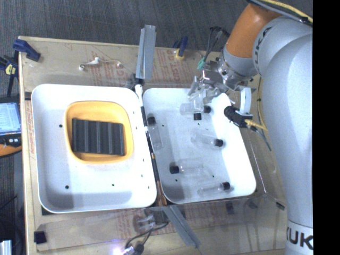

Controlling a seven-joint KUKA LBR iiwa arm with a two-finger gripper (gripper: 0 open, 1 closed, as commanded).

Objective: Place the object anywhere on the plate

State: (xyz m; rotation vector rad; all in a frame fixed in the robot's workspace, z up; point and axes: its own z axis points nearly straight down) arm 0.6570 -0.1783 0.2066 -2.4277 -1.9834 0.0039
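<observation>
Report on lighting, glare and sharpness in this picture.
Camera view: overhead light washes out both white bins, the left bin and the right bin; the clear vials nearly vanish against the white, only their dark caps standing out; the gripper looks slightly soft; the yellow plate reads clearly.

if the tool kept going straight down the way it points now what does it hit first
Most likely the clear vial with a black cap lying just under the tool, near the back of the right bin. Depth is hard to judge from this slanted view, so it might miss the vial and meet the bin floor.
</observation>
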